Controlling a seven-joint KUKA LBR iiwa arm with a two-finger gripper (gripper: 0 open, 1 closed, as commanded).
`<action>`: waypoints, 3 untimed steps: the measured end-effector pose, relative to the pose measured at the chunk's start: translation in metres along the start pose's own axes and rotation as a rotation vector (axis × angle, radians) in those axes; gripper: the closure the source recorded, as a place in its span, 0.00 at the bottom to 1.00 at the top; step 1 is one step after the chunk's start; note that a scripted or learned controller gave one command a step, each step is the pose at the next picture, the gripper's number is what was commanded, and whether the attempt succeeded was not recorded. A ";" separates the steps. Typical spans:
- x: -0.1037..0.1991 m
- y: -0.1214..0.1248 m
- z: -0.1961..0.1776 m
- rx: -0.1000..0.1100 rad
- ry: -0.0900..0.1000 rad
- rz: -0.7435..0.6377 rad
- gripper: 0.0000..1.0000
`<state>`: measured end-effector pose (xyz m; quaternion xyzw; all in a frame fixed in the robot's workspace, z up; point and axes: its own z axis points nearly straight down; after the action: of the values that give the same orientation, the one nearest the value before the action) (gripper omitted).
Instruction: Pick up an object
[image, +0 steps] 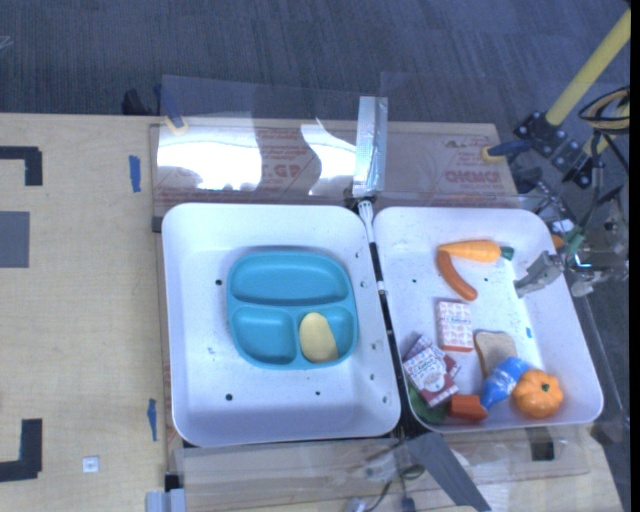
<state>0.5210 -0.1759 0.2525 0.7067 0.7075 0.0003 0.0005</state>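
The surface (70, 340) is pale wood, marked with black angular patches along its left side and short blue tape strips (134, 172) near the bins. Two shallow white bins rest directly on it, side by side and touching along their inner rims: the left bin (190, 330) and the right bin (580, 340). Behind them, a clear plastic sheet (260, 150) and a flat brown cardboard panel (440, 160) lie against the surface's far edge.

Bright, even overhead light; soft shadows lie under the bin rims. Strong glare whitens the clear plastic sheet (255, 150) behind the bins. Focus is slightly soft throughout.
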 end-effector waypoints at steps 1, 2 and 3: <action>0.051 0.050 0.106 0.011 0.004 -0.012 0.00; 0.051 0.099 0.165 -0.008 -0.001 0.028 0.00; 0.051 0.100 0.153 -0.012 -0.001 0.028 1.00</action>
<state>0.6212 -0.1249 0.0995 0.7167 0.6974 0.0038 0.0051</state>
